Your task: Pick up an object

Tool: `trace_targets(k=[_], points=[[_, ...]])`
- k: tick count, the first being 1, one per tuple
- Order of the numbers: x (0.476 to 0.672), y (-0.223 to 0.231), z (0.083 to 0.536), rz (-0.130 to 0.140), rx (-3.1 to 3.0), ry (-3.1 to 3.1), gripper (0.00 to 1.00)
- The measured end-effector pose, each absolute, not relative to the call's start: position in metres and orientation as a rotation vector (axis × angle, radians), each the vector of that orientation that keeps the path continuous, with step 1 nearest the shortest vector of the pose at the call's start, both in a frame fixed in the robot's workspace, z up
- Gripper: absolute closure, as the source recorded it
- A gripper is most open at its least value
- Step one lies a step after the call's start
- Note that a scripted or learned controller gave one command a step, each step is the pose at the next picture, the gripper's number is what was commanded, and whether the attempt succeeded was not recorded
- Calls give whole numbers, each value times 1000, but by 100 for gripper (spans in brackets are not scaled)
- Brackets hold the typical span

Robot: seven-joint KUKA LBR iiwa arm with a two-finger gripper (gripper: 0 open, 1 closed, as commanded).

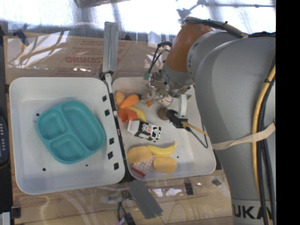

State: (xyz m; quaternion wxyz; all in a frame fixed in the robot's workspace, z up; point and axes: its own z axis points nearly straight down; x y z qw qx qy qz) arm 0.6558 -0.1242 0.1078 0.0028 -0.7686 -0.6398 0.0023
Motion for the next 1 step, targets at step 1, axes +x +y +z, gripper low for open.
trace_targets(k=[1], points=[[659,-57,198,-13,-2334,-2109,100]])
